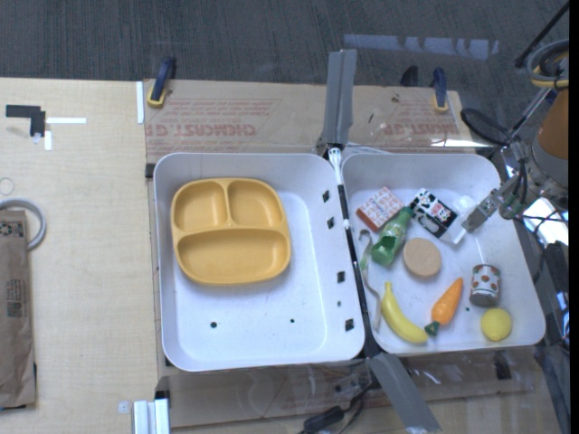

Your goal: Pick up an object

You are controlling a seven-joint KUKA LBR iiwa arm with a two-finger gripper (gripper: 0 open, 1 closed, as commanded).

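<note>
Black-and-white carton (pixel 434 213) lies just left of the pincer (pixel 479 213).

Pale wooden desk (pixel 81 242), two shallow white bins side by side, left bin (pixel 244 333), right bin (pixel 452 174), on brown cardboard sheet (pixel 235 116), brown paper bag (pixel 14 306) at left edge

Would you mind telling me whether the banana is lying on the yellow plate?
No, the banana lies in the right bin, while the yellow plate sits apart.
</note>
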